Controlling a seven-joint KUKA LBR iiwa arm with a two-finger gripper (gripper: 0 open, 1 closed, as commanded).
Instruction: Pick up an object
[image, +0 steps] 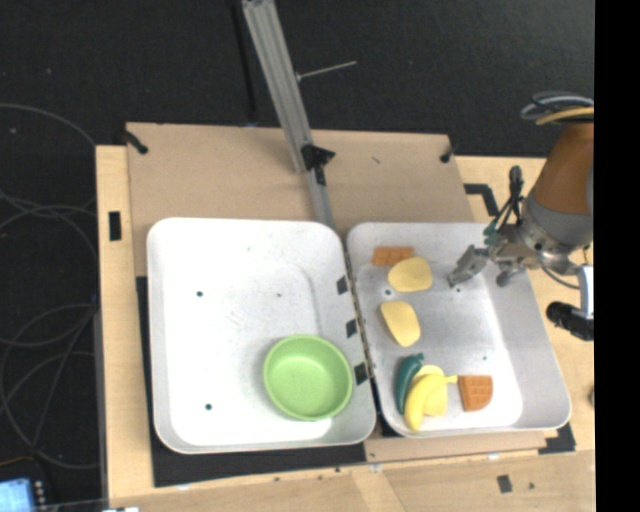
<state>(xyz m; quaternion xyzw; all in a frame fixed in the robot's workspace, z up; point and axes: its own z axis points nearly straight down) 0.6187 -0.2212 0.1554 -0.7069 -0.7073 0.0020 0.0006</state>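
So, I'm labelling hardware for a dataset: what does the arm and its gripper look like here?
The arm has an orange band above a grey wrist section. Thin dark cables run down its left side. The gripper is metallic grey with two slim fingers.

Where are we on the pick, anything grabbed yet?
Done: the arm has reached over the right bin. In hand: nothing; the end effector is open, with bare bin floor between its fingers. Left: the whole grasp and lift. The yellow pieces, orange pieces and banana all lie loose in that bin; the green bowl sits in the left bin.
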